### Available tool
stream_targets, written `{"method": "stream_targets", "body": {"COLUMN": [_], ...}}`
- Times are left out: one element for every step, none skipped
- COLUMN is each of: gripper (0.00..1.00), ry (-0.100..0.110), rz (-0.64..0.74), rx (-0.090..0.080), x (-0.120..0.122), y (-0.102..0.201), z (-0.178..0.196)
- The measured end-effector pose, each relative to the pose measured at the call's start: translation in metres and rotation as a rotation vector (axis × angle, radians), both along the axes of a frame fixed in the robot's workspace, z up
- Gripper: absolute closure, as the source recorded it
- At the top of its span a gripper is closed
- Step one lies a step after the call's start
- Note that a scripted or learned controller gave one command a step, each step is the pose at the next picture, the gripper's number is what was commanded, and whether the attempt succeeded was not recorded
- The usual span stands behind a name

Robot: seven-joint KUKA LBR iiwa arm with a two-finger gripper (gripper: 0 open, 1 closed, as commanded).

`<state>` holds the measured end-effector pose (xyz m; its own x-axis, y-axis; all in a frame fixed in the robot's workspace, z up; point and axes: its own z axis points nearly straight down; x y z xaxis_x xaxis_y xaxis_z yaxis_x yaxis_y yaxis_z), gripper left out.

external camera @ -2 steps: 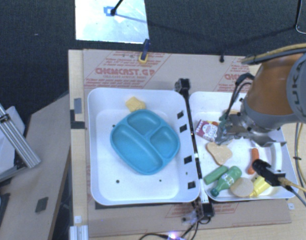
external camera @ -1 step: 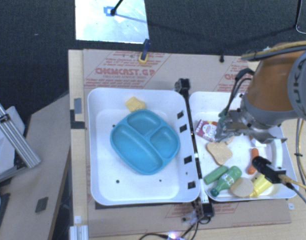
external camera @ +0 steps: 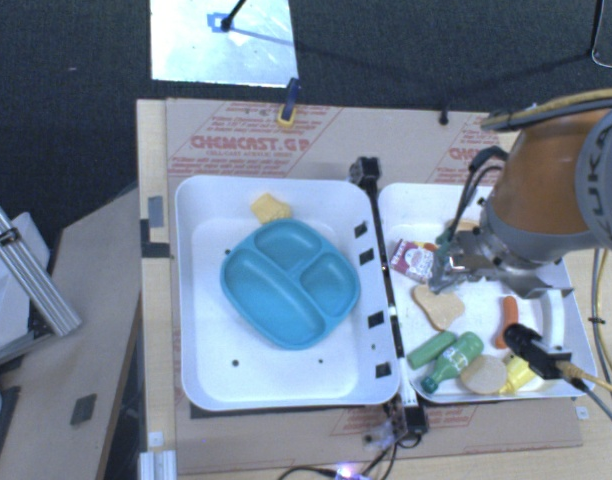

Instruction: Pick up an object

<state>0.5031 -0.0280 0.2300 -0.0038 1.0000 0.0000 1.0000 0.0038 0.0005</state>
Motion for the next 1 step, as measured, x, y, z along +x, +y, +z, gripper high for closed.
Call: {"method": "stream_targets", "body": {"gripper": [1.0], "ry": [0.0], "rz": [-0.003], "rx": [0.0], "x": [0.0091], "y": [-0.0069], "z": [-0.0109]}}
